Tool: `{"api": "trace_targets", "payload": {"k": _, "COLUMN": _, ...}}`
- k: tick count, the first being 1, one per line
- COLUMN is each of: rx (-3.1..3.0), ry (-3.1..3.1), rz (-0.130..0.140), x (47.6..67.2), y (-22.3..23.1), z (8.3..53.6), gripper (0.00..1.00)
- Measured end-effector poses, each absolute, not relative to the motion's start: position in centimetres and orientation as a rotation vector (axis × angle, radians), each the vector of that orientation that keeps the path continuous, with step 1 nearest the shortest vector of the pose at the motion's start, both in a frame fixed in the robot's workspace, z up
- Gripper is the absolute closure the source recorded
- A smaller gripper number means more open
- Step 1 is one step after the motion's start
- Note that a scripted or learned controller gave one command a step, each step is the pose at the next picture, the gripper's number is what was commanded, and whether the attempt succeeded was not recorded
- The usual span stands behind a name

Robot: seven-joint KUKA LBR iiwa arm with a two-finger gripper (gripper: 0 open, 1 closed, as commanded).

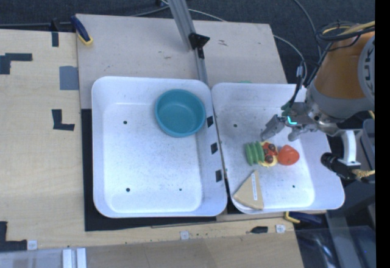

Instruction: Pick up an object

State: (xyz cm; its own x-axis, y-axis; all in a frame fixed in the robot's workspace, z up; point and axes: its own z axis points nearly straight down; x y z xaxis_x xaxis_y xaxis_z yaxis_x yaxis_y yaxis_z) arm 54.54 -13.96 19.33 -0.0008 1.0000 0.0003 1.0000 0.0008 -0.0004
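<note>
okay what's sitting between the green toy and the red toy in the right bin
In the camera view, a small yellow toy with red spots sits between the green toy and the red toy in the right bin.

Left bin (116, 200) white, black-speckled; bowl (180, 112) teal. Right bin (323, 197) white, holding green piece (253, 153), red piece (288, 155), tan wedge (250, 192). Arm (347, 75) grey with orange band.
</note>
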Motion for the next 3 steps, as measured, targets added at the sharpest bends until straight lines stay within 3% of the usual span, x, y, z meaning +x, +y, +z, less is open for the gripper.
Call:
{"api": "trace_targets", "payload": {"k": 1, "rx": -2.22, "ry": -2.222, "rz": 0.0, "x": 54.5, "y": -14.0, "z": 19.3, "gripper": 0.0}}
{"api": "trace_targets", "payload": {"k": 3, "rx": -2.226, "ry": -2.223, "rz": 0.0, "x": 54.8, "y": -13.7, "z": 9.1, "gripper": 0.0}}
